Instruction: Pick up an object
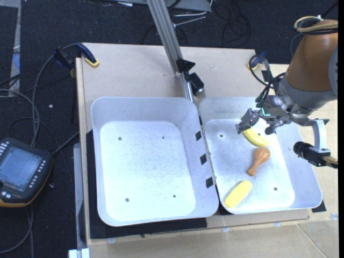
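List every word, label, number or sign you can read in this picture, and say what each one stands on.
No text is readable.
The handheld control pendant at the left edge has a lit screen, but its contents are too blurred to read.
The black patches on the seam between the two bins carry no legible marks.

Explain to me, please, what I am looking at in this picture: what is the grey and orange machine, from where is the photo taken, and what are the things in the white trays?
The photo comes from one fixed camera above a wooden bench, looking down at a slant. The machine at the right is a robot arm; its gripper hangs just above a small curved yellow banana-shaped toy. The fingers appear spread, with nothing between them. Two shallow white plastic bins sit side by side. In the right bin lie the banana toy, an orange-brown drumstick-shaped toy and a yellow oblong corn-like toy. The left bin is beside it. A handheld control unit with a screen lies on the floor at the left.
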Robot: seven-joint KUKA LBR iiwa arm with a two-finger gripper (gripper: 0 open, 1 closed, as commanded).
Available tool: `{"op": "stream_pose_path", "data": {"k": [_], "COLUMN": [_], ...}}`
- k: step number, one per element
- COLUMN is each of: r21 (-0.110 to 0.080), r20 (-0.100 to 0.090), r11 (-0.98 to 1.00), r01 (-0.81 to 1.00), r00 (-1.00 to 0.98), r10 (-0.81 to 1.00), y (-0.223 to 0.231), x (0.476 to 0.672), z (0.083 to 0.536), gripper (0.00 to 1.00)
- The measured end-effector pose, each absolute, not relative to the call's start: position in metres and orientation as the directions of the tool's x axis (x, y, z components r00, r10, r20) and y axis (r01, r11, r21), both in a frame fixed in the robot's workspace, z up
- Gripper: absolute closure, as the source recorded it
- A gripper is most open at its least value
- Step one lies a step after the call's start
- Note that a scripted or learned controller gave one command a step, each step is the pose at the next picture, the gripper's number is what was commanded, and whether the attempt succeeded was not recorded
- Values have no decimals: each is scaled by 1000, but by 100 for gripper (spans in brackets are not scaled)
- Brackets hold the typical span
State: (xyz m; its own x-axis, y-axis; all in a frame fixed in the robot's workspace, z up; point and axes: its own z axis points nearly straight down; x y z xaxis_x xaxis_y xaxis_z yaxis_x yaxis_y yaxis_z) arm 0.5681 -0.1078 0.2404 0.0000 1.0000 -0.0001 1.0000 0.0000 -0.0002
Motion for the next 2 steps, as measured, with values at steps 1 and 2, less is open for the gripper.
{"op": "stream_pose_path", "data": {"k": [1, 2], "r21": [0, -5], "r20": [0, 0], "r11": [0, -1], "r01": [1000, 1000], "r00": [0, 1], "r10": [1000, 1000], "y": [-108, -115], "x": [568, 565], "z": [240, 181], "gripper": [0, 0]}}
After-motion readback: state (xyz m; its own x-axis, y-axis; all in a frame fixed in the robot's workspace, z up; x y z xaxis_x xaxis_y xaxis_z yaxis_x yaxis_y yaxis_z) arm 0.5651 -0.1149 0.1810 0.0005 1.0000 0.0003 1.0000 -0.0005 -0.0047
